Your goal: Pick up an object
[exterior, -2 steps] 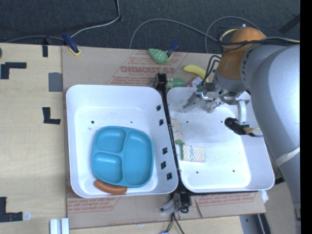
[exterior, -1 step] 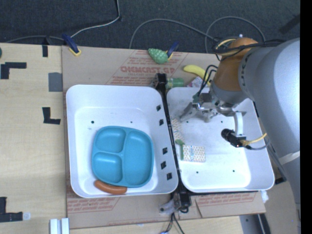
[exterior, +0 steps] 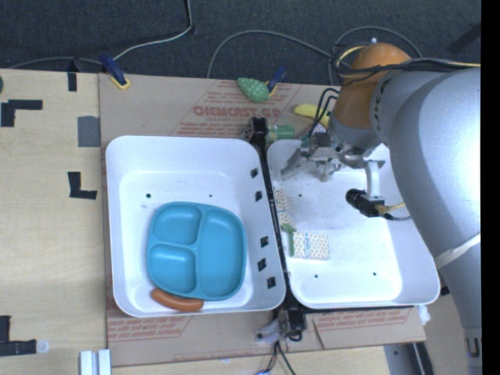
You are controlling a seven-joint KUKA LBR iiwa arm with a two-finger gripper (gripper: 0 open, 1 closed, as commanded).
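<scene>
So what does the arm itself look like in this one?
The arm is a thick, rounded grey casing with an orange band above the wrist. Black cables loop over that band. Below it, the gripper is a smaller metallic grey assembly, with a black fitting and cable beside it.

**Readable text: one printed mark on cardboard**

Red print ran across the cardboard sheet (exterior: 205,114) under the bins, above the left bin; it appeared to read "CHEMCAST GP", partly uncertain. More red lettering stood along the cardboard's front edge below both bins, too small to read. No other legible labels noted.
</scene>
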